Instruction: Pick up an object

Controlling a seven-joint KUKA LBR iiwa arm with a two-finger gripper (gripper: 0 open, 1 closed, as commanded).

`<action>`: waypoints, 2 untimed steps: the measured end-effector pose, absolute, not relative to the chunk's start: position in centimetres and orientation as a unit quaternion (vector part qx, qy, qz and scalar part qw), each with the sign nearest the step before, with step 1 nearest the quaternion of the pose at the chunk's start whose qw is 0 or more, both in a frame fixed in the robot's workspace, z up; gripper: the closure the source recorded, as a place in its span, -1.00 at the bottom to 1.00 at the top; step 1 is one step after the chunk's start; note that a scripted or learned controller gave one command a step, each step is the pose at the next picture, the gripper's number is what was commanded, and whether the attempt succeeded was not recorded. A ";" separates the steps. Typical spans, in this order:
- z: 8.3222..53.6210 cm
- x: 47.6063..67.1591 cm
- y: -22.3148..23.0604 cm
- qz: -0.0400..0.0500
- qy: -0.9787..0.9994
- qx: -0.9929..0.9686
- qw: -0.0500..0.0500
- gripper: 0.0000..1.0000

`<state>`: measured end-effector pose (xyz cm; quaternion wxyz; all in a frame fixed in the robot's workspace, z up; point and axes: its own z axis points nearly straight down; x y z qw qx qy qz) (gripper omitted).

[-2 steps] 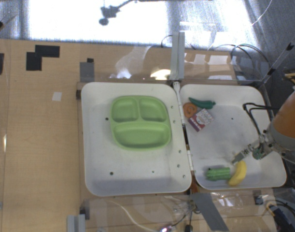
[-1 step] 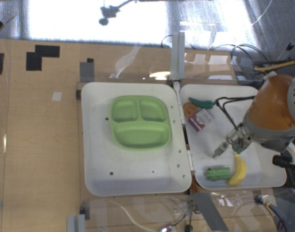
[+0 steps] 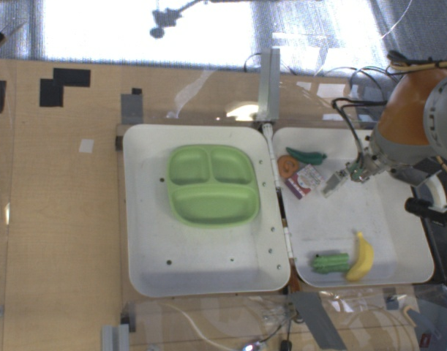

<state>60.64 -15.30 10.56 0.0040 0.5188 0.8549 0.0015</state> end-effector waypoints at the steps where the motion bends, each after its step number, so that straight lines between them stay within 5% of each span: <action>1: 10.1 60.2 -18.5 0.001 0.905 0.425 0.005 -1.00; 2: 11.7 53.7 -20.6 0.001 0.892 0.452 0.003 -1.00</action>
